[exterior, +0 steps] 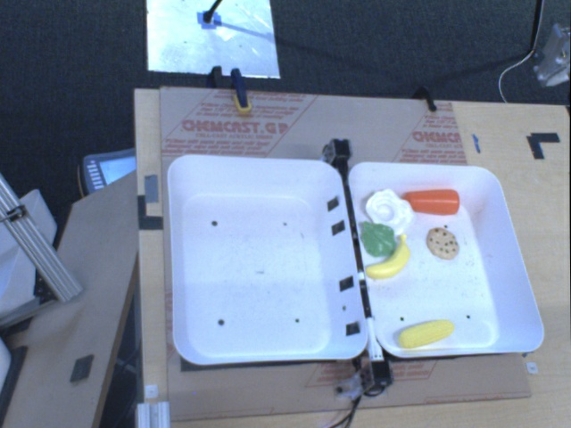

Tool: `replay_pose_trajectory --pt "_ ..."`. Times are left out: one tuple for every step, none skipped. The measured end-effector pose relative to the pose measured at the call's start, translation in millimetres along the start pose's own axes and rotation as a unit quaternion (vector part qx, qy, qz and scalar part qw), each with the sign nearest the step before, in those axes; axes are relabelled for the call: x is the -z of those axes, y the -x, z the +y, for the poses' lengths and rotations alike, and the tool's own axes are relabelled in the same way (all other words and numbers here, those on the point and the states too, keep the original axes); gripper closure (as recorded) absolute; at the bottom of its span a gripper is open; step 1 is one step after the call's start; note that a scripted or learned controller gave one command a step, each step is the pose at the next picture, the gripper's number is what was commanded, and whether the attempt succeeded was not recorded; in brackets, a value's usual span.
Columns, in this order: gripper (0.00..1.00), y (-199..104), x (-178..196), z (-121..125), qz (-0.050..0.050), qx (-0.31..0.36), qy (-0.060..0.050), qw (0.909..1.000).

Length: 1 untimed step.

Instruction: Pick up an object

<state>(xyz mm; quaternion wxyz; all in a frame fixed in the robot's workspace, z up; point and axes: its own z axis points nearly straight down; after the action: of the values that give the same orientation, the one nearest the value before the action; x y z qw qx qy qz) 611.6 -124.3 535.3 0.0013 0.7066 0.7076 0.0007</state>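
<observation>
The right bin (513,239) holds several toy foods. An orange carrot (432,201) lies at its back, touching a white piece (388,209) to its left. Below the white piece sits a green leafy piece (376,237), and a yellow banana (392,261) curves against it. A brown cookie (442,242) lies near the bin's middle. A yellow corn cob (426,333) rests near the front wall.
The left bin (178,239) stands beside the right one, joined along a black clipped seam (350,248). Both sit on a cardboard sheet (294,123) on the wooden bench. A shiny metal plate (211,25) lies on the dark floor behind.
</observation>
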Motion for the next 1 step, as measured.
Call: replay_pose_trajectory --pt "1.0 -27.1 0.8 -59.5 0.001 0.002 0.0 1.0"
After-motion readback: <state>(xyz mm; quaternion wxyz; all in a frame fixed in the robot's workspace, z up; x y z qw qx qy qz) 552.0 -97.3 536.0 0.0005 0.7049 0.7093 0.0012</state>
